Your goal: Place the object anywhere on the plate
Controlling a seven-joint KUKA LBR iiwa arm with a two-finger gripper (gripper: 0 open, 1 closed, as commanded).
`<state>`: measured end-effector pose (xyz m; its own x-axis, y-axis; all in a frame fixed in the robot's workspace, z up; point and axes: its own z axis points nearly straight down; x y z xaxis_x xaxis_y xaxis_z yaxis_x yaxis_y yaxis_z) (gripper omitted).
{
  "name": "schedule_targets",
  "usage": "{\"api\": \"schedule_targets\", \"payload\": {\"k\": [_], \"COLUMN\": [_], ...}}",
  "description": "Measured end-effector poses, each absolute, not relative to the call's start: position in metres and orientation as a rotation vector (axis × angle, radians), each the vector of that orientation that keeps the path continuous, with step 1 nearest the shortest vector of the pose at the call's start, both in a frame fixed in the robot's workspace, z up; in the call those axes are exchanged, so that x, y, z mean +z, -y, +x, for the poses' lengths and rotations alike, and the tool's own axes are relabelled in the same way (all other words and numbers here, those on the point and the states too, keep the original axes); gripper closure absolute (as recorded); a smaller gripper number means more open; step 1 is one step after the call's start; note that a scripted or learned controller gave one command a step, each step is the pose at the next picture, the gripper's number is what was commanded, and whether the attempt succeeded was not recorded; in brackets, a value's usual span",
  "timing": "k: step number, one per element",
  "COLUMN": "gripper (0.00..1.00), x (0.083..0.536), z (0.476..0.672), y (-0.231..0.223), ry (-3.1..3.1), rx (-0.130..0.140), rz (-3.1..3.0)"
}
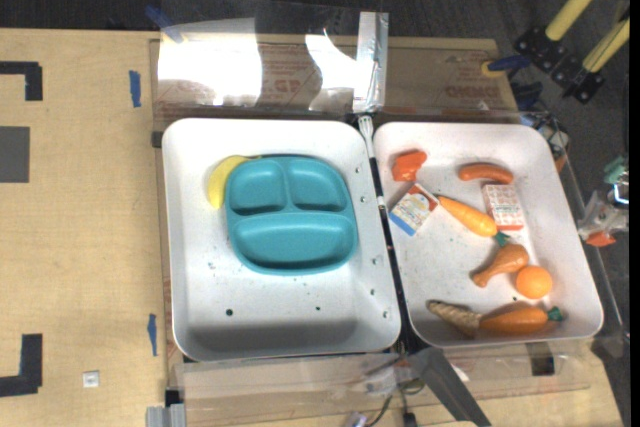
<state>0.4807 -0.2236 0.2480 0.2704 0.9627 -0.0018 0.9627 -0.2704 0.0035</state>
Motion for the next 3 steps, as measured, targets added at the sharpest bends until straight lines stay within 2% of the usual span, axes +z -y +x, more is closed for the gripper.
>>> {"api": "schedule_targets", "payload": {"k": [1,3], "gripper": [1.00,1.00], "x": [0.205,0.227], "z": [0.479,0.480], "y": [0.216,0.214], "ry": [-1.738,-1.097], "rx": [-0.003,0.000], "rz": [2.620,2.943]}}
